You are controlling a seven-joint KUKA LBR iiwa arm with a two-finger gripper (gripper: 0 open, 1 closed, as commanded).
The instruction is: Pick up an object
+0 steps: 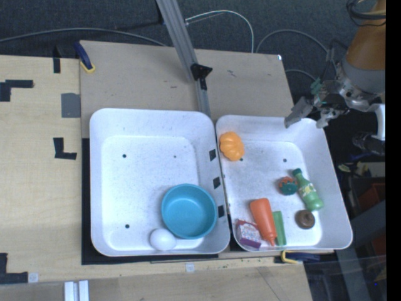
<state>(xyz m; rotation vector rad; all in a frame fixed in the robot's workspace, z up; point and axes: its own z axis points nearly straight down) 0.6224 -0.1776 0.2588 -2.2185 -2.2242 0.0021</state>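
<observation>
- While hovering at the right bin's (332, 162) far right corner, claw (307, 113) state impossible to tell.
- Nothing lifted yet: pumpkin (231, 146), bottle (307, 190), carrot (264, 219) all lying inside.

One fixed camera overlooks both bins (94, 168) obliquely.

No legible text or labels.

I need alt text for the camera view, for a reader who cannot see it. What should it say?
A grey and orange robot arm holds its gripper above the top right corner of the right bin, which contains an orange pumpkin, a green bottle, a carrot and other small toys. The left bin contains a blue bowl and a white ball.
</observation>
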